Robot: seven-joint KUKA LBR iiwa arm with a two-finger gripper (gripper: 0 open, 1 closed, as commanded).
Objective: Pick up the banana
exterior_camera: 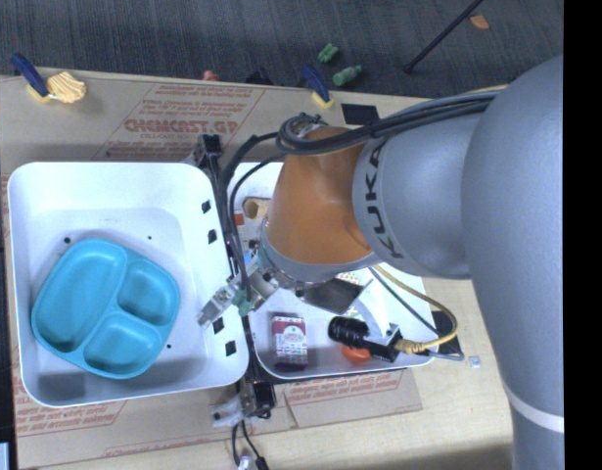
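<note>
One pale yellow sliver, which you may take for the banana (254,208), lies at the far left corner of the right bin (315,371), just beside the arm (320,204). Too little of it is visible for you to be sure. The arm's orange band and grey body cover most of that bin. Nearer to you in the same bin, a small dark red box (289,339) lies flat, with an orange object (356,353) to its right, close but apart. The gripper (220,308) sits low over the wall between the two bins, left of the box and well apart from the yellow sliver. You cannot tell whether it is open or closed. In the left bin (105,179), a blue divided plate (105,306) rests toward the near left. Both bins stand on a printed cardboard sheet (173,116).
</note>
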